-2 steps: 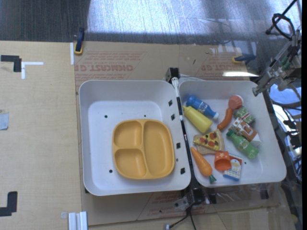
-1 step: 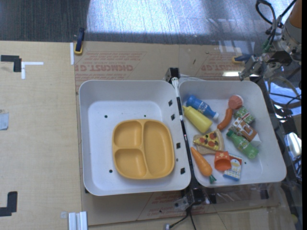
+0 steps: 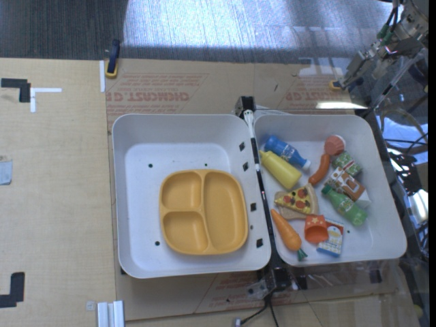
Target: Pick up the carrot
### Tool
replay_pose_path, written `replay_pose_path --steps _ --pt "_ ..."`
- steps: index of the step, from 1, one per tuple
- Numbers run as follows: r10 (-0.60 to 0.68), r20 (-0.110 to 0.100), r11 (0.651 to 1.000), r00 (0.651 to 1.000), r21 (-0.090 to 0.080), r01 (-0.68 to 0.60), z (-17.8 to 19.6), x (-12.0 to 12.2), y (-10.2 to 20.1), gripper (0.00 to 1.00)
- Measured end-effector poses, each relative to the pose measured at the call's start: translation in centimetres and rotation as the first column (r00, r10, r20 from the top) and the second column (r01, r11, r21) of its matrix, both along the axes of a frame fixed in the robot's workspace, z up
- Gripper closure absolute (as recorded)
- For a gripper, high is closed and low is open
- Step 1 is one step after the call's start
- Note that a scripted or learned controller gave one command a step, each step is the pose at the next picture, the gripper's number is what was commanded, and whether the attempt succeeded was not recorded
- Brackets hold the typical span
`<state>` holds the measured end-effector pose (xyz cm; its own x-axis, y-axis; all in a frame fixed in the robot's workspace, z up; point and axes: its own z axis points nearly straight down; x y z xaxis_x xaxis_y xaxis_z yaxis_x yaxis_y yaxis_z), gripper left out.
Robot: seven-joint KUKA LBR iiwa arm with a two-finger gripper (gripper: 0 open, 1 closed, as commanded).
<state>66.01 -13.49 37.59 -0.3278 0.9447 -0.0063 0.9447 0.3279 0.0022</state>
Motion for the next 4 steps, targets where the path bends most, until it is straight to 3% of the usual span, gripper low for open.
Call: replay_pose_path --steps 1,2,3,4 --pt "0.306 0.001 0.952 0.952 -0.003 -0.306 8.2 -2.8 -6.1 0.0" --pt "0.588 0.001 0.809 0.809 -0.006 -0.588 16.6 -8.1 -8.8 0.0" --pt "0.867 -0.003 0.498 0.498 0.0 -0.867 13.5 -9.4 -7.9 0.0" --pt "0.921 -0.003 0.39 0.39 -0.008 -0.921 16.7 -13.2 -7.0 0.0"
